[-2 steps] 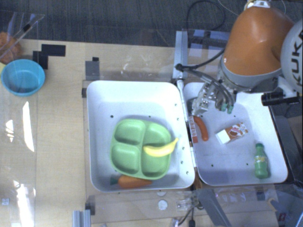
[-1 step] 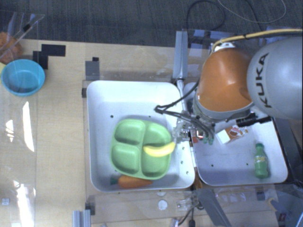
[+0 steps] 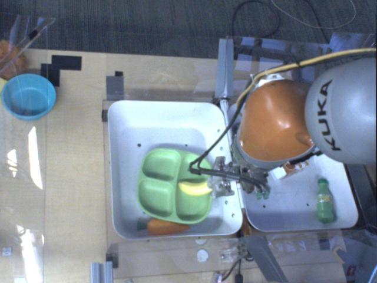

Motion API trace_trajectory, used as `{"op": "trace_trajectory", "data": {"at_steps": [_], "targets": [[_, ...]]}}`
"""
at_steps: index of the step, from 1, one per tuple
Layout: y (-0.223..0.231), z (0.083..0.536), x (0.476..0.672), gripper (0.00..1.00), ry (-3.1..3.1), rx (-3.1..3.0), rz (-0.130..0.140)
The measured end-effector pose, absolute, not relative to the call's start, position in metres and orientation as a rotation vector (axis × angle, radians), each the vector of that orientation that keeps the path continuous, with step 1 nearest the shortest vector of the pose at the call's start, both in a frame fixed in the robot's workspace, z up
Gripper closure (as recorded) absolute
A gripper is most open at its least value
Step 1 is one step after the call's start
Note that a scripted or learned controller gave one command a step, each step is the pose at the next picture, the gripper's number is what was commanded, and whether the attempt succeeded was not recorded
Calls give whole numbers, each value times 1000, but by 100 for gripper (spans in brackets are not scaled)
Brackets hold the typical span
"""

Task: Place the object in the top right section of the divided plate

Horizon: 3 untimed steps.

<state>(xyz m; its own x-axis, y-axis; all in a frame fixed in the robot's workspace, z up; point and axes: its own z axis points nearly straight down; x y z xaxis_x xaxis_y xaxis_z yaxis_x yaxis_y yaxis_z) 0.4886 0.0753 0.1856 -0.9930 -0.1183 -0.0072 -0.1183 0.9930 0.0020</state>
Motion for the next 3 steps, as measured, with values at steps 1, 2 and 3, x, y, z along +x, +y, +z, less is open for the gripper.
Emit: {"op": "trace_trajectory", "data": {"at_steps": [1,2,3], "targets": [[75,186,489,0,3129,-185,4],[77,198,491,100,3120,-182,8],[77,198,491,0,3120,-183,8]]}}
